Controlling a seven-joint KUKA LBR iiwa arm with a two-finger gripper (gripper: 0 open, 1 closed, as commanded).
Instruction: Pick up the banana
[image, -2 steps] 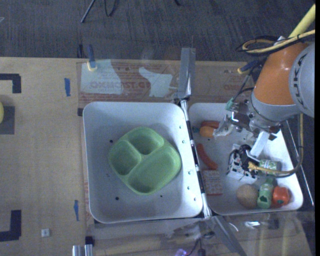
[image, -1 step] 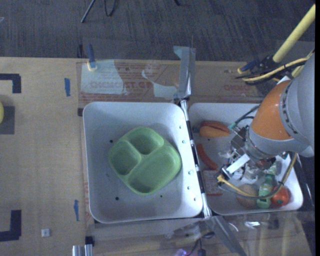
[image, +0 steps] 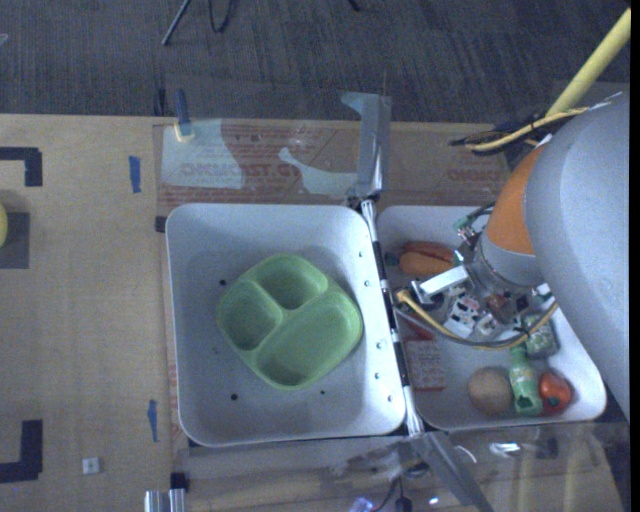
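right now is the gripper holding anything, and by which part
Cannot be told: the gripper is low in the right bin, over a yellow curved thing that may be the banana, with the contact hidden.

The banana (image: 440, 325) is in the right bin (image: 590, 405), seen as a thin yellow curve that starts near the bin's left wall and bends down and rightward. Most of it is hidden under the arm's wrist, so its full shape cannot be told.

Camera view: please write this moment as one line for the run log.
task: pick up banana | gripper: low in right white bin, fingers unclear | green three-compartment plastic plate: in left white bin | banana: not identified
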